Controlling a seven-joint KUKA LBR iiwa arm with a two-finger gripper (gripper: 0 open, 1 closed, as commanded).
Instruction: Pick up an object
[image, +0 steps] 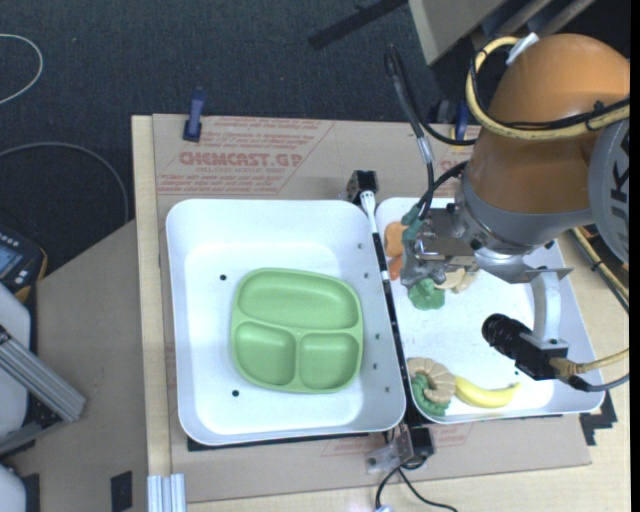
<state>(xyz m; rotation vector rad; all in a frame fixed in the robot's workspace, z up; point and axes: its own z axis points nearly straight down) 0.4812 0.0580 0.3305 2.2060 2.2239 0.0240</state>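
The brown cardboard sheet (250, 160) spreads under everything, and its red print reads "CHEMCAST. GP" just beyond the far edge of the green plate (296, 328); the smaller lines of print under it are too fine to read. The arm (545, 130), grey with a broad orange band, hangs to the right of the plate. 2 white bins sit side by side: the left bin (190, 300) holds the plate, and the right bin (470, 330) lies just right of it. The plate itself has 3 compartments, 1 long one and 2 smaller ones.

The gripper (432, 262) hovers right of the plate, over the right bin; whether it is spread or pressed together cannot be told. The yellow banana (487, 395) lies right of the plate's near corner, with a tan ridged piece (434, 381) touching its left end. The green lumpy piece (428, 294) sits right of the plate, directly under the gripper. An orange piece (396, 240) lies nearer the plate's far right corner. A blue clip (193, 116) stands beyond the plate's far left.
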